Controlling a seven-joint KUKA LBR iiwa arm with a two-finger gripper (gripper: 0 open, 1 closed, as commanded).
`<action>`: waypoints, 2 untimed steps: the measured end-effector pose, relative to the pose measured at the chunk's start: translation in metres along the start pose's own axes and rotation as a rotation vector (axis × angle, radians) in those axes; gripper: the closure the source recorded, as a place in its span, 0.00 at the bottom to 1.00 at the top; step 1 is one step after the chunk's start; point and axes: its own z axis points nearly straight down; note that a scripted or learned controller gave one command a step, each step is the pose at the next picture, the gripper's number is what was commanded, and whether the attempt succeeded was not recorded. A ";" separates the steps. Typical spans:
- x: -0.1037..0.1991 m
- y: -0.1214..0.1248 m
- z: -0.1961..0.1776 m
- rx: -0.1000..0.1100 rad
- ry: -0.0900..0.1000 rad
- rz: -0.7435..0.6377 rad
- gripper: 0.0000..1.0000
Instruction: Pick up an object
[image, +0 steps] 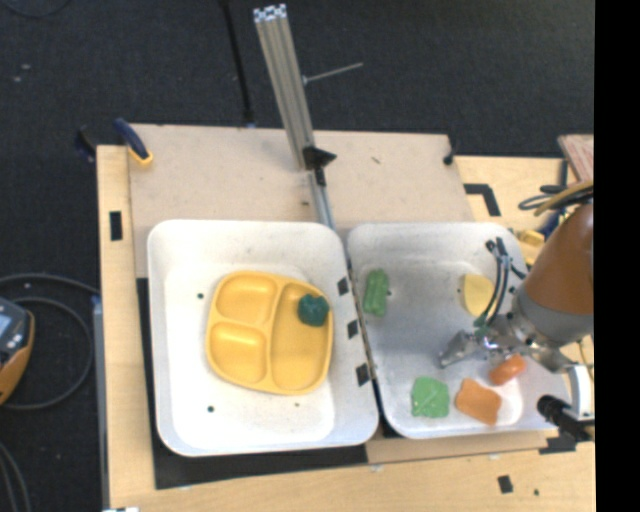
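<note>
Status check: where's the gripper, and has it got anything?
Gripper low in right bin, nothing visibly held. Green piece, orange block just below it. Nothing blocking.

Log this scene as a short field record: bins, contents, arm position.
left bin: yellow divided tray with a dark green object on it
right bin: green oblong piece, light green piece, orange block, yellow piece, small orange-red piece
gripper: low over the right bin floor, holding nothing visible
</note>
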 end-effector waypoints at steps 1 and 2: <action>-0.002 0.002 -0.015 -0.009 -0.003 0.004 1.00; -0.013 0.005 -0.063 -0.011 -0.004 0.005 1.00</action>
